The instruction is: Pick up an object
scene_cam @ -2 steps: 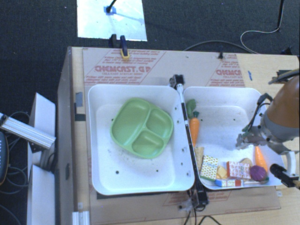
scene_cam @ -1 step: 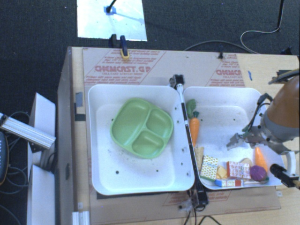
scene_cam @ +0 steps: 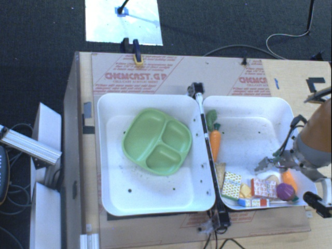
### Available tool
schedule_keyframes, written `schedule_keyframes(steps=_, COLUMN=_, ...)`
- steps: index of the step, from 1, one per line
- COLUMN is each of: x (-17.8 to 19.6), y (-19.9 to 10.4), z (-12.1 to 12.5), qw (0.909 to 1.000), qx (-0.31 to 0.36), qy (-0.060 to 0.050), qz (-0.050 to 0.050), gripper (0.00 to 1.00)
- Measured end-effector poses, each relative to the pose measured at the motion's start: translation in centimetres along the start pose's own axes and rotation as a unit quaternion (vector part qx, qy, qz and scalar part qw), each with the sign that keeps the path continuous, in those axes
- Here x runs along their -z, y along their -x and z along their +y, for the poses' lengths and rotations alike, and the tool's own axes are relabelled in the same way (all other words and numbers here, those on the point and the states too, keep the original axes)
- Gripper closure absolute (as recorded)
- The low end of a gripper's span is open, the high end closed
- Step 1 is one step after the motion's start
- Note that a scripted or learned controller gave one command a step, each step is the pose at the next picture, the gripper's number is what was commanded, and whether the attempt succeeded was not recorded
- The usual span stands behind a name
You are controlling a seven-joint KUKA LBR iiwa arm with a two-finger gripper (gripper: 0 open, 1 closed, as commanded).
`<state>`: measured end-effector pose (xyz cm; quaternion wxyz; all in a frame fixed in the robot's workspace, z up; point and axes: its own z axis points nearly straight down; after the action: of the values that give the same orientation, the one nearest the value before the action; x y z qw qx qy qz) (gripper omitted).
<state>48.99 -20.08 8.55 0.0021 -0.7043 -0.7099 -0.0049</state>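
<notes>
Purple and orange toy food (scene_cam: 286,189) is being left heaped in the near right corner of the right bin (scene_cam: 249,108), beside small printed boxes (scene_cam: 263,188). Nothing is being carried yet, judging by the pile, so the pick is being counted as undone. The gripper (scene_cam: 267,164) is being held just above it; its state cannot be told. A carrot (scene_cam: 215,141) and a green tray (scene_cam: 157,141) are being left aside.

A robotics lab is showing here: two white bins (scene_cam: 150,100) are sitting side by side on a tabletop (scene_cam: 155,71) still wearing its printed protective film, cables (scene_cam: 290,35) are trailing over dark carpet (scene_cam: 36,35), and aluminium framing (scene_cam: 28,144) is standing at the left.
</notes>
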Motion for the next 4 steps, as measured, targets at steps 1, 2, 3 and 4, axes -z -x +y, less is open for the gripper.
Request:
schedule_keyframes(steps=1, x=1.0, y=0.3, z=0.0, qw=1.0000, qx=-0.001, qy=0.001, qz=-0.004, gripper=1.00)
schedule_keyframes(steps=2, x=1.0, y=0.2, z=0.0, qw=1.0000, qx=-0.001, qy=0.001, qz=-0.003, gripper=0.00)
schedule_keyframes(steps=3, x=2.1, y=0.2, z=0.1, qw=1.0000, qx=-0.001, qy=0.003, qz=-0.004, gripper=1.00)
schedule_keyframes(steps=4, x=2.3, y=-8.6, z=-0.2, qw=1.0000, qx=-0.002, qy=-0.002, qz=-0.004, gripper=1.00)
